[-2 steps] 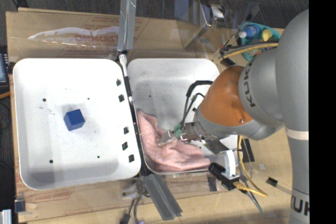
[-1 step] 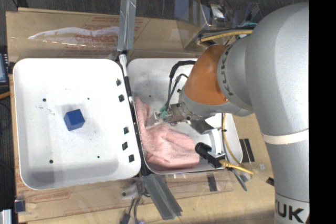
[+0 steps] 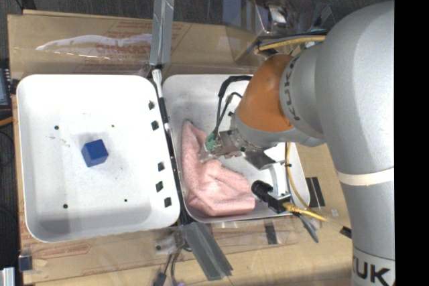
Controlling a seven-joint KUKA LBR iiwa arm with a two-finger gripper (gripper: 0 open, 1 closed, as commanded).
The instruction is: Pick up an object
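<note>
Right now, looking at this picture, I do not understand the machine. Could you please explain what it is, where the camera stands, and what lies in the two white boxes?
The big grey shape is a robot arm with an orange band, reaching in from the right. One camera looks down on the bench at a slant. Two shallow white bins sit side by side. The left bin holds a small blue cube. The right bin holds a crumpled pink cloth. The arm's gripper is low over that cloth. I cannot tell whether it grips anything.
</note>
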